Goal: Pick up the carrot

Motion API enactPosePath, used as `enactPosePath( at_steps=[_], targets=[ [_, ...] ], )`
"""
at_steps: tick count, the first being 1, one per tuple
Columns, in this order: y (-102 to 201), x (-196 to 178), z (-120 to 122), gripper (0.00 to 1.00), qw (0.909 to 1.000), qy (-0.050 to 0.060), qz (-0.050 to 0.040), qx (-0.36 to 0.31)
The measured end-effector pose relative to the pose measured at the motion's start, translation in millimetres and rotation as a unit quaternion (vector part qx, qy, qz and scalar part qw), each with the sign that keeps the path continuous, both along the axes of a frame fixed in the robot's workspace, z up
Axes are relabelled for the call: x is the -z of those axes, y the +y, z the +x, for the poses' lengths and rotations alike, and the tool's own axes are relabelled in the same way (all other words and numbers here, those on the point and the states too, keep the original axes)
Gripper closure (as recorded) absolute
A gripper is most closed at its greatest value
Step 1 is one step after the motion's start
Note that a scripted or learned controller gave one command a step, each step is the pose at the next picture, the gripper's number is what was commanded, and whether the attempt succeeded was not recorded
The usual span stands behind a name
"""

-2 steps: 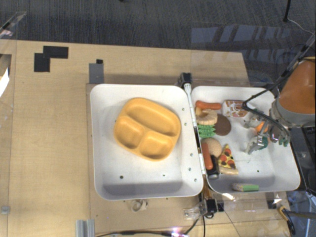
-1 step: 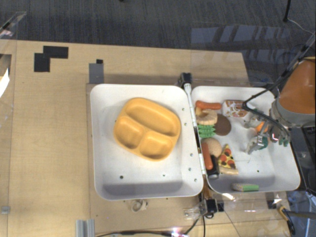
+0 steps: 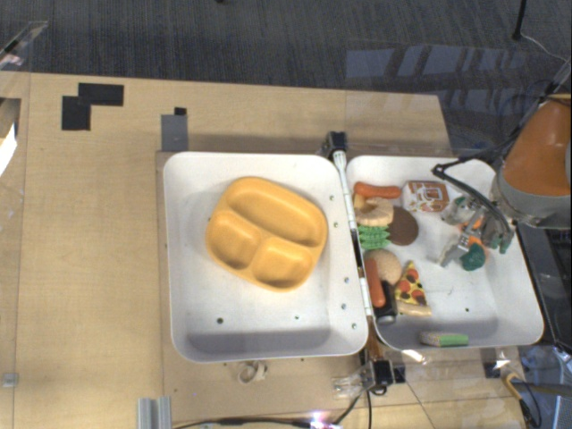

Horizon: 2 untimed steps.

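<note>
Carrot [image 3: 378, 190] lies at the back-left corner of the right bin [image 3: 514, 307], beside the other toy food along the divider. Gripper [image 3: 466, 244] hangs low over the same bin's right half, well apart from the carrot; can't tell its state. Yellow divided plate [image 3: 266, 231] sits in the left bin [image 3: 188, 266].

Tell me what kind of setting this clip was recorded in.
Most likely a robotics lab bench set up for pick-and-place trials: two shallow white bins side by side on a wooden bench, toy food such as a carrot and pizza slice, and a robot arm reaching in.
</note>
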<state>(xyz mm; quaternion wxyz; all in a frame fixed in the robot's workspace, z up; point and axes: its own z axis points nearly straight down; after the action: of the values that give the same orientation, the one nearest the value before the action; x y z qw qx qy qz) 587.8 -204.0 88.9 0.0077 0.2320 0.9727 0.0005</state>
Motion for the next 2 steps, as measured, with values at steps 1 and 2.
enactPosePath(
  at_steps=[1,2],
  targets=[
    [0.2,-14.7,4.1,1.00,1.0000,-0.006,-0.0024,-0.003],
    [0.6,-14.1,3.8,0.00,1.0000,-0.005,-0.0020,-0.003]
  ],
)
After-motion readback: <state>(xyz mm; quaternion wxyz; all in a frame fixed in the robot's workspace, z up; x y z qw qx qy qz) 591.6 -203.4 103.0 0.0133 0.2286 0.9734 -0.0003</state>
